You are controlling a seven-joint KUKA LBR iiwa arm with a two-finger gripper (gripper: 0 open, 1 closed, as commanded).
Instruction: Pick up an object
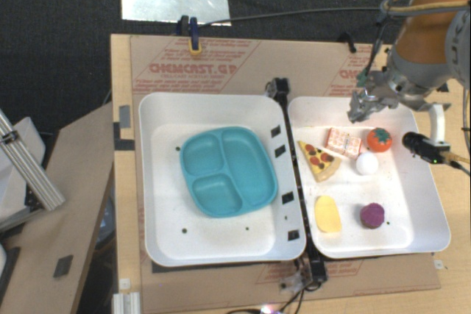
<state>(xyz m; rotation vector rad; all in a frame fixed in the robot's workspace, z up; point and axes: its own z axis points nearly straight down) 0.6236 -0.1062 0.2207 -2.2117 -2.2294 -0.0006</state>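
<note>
Toys lie in right bin, none picked yet. Left bin holds blue tray. Right bin, left to right: pizza slice, yellow block, pink wafer, egg, purple ball, tomato. Gripper hovers above wafer, nothing between fingers; spread unclear. Step: approach. Next: descend, close on one toy.

Teal plate, purple ball, yellow block

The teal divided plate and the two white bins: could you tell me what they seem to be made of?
Teal divided plate: likely moulded plastic, smooth and matte, with rounded compartment ridges. White bins: probably thin formed plastic, slightly glossy, with rounded upturned rims.
</note>
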